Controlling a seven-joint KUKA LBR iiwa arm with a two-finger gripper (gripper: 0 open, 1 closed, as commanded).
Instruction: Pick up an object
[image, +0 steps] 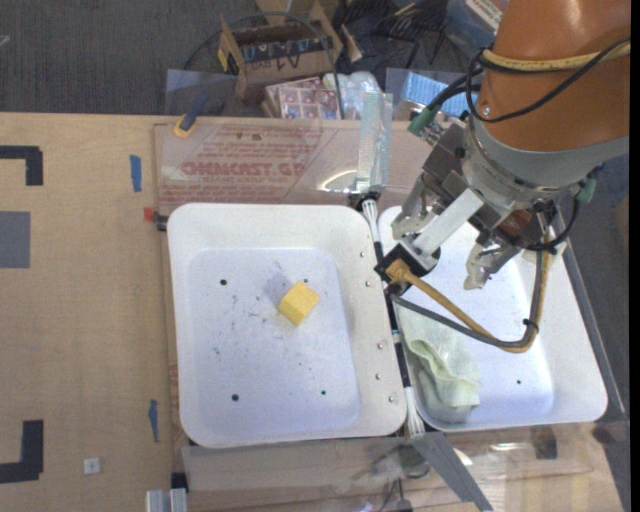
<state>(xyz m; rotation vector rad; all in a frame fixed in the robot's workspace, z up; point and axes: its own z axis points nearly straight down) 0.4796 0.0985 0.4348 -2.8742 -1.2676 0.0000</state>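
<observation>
A clear sheet (262, 165) lies along the bench's far edge, just behind the left bin (195, 225). Red capitals run across it, mirrored and faint; they seem to read "CHEMCAST GP", though the last letters are unsure. A printed pack (302, 98) beyond the sheet carries patterns too small to read. Nothing else is legible.
</observation>
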